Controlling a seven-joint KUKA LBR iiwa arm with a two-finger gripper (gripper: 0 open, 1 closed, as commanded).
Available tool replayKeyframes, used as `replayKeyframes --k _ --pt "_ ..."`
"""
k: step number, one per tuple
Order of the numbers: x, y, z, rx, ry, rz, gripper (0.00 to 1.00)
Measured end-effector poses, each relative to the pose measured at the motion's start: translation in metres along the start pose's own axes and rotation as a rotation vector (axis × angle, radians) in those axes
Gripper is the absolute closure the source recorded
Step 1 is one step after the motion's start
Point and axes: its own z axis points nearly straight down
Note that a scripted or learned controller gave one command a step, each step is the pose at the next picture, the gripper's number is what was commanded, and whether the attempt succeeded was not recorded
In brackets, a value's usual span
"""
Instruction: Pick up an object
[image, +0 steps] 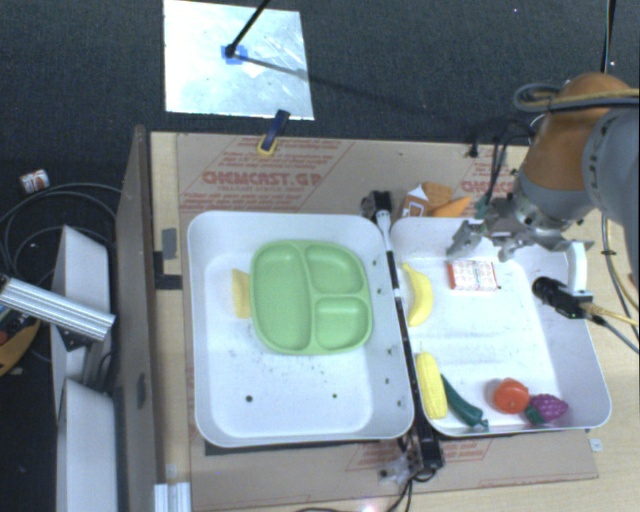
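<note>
2 white bins (300, 425) on cardboard (290, 170) over dark carpet (80, 80); tool (490, 240) state unclear

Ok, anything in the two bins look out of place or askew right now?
One oddity: a yellow piece in the left bin is wedged partly under the green divided plate. In the right bin, the corn lies against the divider.

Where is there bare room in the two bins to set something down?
Left bin: bare floor in front of the green divided plate. Right bin: open middle between the red-and-white packet and the tomato. Crowded: its front edge, with corn and grapes.
</note>
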Motion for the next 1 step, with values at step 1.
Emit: replayKeyframes --k 1 --pt "0.0244 -0.0023 0.0792 -0.009 -0.009 0.002 0.00"
